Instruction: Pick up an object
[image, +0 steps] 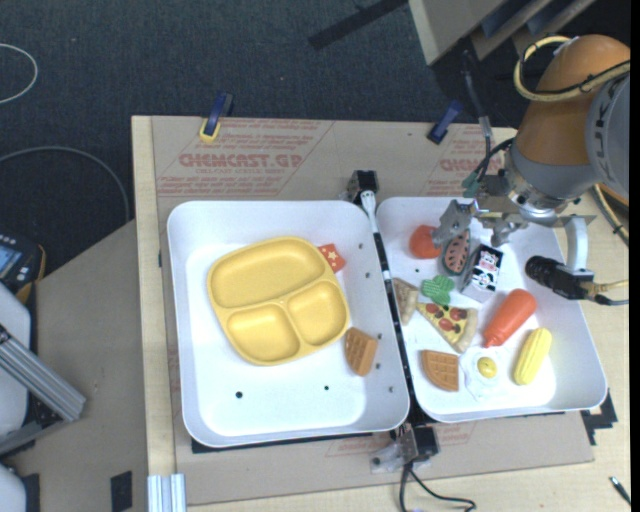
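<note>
white bin (190, 300), glossy yellow sectioned plate (278, 299)

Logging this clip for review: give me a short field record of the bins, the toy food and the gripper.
left bin: yellow three-compartment plastic plate, small red block at its upper right edge, brown toy pastry below its right side
right bin: toy pizza slice, orange toy carrot, yellow toy corn cob, toy fried egg, brown toy waffle, red toy tomato
gripper: low over the right bin's upper part, close to the tomato
grasp: nothing seen held
</note>
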